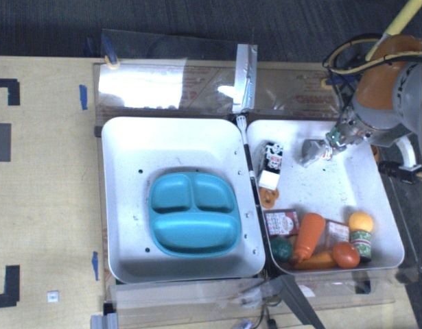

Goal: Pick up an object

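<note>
The gripper [329, 144] hangs over the far end of the right bin [382, 204]; whether its jaws are spread, I cannot tell. A carrot [309, 236] lies at that bin's near end, beside a tomato [346, 254].

The light wooden bench [46, 204] is carrying two shallow white bins side by side, touching along their inner edges: the left bin [121, 149] and the right bin [382, 204]. Black tape marks [8, 91] are lying near the bench's left edge, blue tape bits [83, 96] just beside the left bin
</note>
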`<act>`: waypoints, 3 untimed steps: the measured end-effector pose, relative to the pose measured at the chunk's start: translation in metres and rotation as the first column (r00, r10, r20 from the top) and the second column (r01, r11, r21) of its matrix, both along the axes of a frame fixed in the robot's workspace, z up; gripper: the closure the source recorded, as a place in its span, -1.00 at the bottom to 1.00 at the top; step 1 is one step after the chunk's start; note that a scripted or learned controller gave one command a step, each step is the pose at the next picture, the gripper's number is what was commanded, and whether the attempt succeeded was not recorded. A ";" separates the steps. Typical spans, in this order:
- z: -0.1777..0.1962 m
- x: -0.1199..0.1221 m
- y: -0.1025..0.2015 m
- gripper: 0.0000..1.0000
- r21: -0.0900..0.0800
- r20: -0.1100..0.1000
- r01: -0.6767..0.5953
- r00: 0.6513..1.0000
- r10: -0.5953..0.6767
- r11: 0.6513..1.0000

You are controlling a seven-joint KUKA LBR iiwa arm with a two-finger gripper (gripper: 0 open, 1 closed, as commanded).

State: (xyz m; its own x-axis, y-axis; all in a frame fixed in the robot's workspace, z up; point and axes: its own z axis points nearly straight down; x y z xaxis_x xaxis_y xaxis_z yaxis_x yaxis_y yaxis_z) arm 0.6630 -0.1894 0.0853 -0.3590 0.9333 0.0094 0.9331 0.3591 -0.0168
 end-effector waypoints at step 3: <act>0.017 0.008 0.017 1.00 -0.002 0.032 0.410 0.912 -0.410 0.912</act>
